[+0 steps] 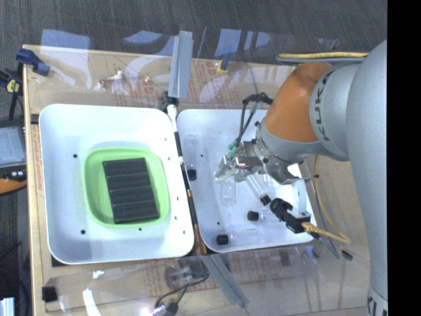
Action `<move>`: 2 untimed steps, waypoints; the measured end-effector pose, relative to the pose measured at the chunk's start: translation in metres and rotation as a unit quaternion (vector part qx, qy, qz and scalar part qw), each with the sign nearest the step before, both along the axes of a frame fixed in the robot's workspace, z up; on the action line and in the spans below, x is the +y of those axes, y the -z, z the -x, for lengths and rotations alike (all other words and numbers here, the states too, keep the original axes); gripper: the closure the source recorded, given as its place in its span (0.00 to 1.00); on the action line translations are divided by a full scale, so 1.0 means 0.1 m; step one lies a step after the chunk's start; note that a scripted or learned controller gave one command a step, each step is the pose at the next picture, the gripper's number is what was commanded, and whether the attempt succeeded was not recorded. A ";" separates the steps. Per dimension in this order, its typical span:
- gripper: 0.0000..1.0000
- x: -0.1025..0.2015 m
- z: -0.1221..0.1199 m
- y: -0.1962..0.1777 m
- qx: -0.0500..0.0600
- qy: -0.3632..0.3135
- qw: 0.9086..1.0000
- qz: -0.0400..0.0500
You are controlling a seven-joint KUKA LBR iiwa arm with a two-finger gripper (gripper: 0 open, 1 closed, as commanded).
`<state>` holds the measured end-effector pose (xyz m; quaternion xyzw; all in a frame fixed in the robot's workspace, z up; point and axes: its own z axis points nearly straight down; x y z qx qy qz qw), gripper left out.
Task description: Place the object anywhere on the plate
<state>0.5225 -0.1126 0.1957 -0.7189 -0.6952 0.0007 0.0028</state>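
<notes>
on the tabletop (pixel 131 71) we see 2 shallow white bins side by side. in the left bin (pixel 59 137) lies a green plate (pixel 95 170), square with rounded corners, about in the middle of the bin floor. the black ridged block (pixel 130 189) lies flat on this plate. it sits inside the green rim, with green showing on all 4 sides, and it is turned a little against the edges of the bin. nothing touches it.

the gripper (pixel 229 180) is over the right bin (pixel 204 137), in its middle part, well apart from the plate and the block. the grey arm (pixel 348 104) reaches in from the right, and its orange band (pixel 296 110) is above the far right part of that bin. whether the gripper is spread or closed we are not able to judge, because its tip is pale and see-through against the white floor.

in the right bin we count 3 small black pieces. 1 piece (pixel 191 173) is close to the left wall. 1 piece (pixel 222 239) is near the front edge. 1 piece (pixel 252 215) lies near the gripper, on its front right side, but not touching it.
</notes>
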 end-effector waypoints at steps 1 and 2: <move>1.00 0.62 -0.26 0.05 -0.001 -0.039 0.999 0.001; 0.00 0.62 -0.26 0.05 -0.001 -0.039 0.999 0.001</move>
